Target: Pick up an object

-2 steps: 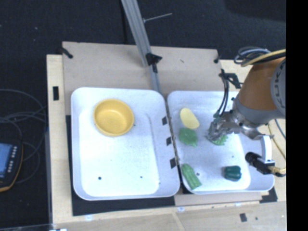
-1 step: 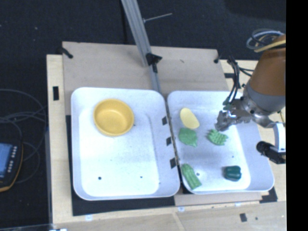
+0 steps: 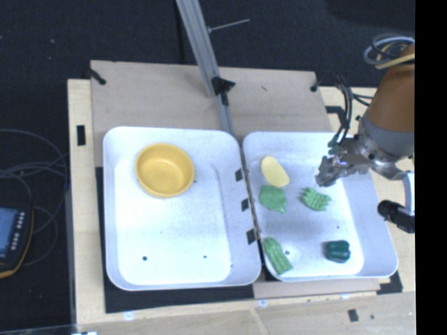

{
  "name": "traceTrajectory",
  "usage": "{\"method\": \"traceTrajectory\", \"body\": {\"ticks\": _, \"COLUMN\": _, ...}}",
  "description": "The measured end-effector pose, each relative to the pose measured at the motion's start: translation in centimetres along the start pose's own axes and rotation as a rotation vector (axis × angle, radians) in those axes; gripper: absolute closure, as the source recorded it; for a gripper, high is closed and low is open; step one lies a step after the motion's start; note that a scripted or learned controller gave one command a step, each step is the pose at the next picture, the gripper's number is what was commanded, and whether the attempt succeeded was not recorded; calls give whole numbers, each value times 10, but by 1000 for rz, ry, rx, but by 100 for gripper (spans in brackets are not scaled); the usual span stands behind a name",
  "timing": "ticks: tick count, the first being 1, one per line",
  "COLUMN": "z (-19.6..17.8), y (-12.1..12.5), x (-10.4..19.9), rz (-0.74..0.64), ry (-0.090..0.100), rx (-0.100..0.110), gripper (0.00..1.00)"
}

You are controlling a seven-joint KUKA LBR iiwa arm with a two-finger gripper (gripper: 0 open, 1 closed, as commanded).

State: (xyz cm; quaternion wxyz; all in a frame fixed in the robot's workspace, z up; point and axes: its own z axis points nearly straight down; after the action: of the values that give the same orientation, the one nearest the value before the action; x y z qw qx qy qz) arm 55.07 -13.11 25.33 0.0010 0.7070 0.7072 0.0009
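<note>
The right bin (image 3: 363, 208) holds several small items: a pale yellow piece (image 3: 274, 172) near its left wall, a green lump (image 3: 273, 199) below it, a ridged light green piece (image 3: 316, 199) in the middle, a long green piece (image 3: 278, 255) at the front left and a dark green piece (image 3: 337, 251) at the front right. My gripper (image 3: 327, 175) hangs over the right bin, just above and right of the ridged green piece. Nothing shows between its fingers.
The left bin (image 3: 167, 257) holds a yellow bowl (image 3: 165, 170) at its back left. A slanted metal rail (image 3: 202, 44) runs from the top of the view down to the wall between the bins. Cables and a handheld pendant (image 3: 14, 236) lie left of the bench.
</note>
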Motion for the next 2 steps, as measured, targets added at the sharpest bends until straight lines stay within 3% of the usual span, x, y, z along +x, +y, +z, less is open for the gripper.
{"method": "traceTrajectory", "body": {"ticks": 1, "z": 3, "y": 32, "x": 45, "rz": -4, "ry": 1, "rx": 2, "gripper": 100}}
{"method": "traceTrajectory", "body": {"ticks": 2, "z": 0, "y": 44, "x": 90, "rz": -3, "ry": 1, "rx": 2, "gripper": 100}}
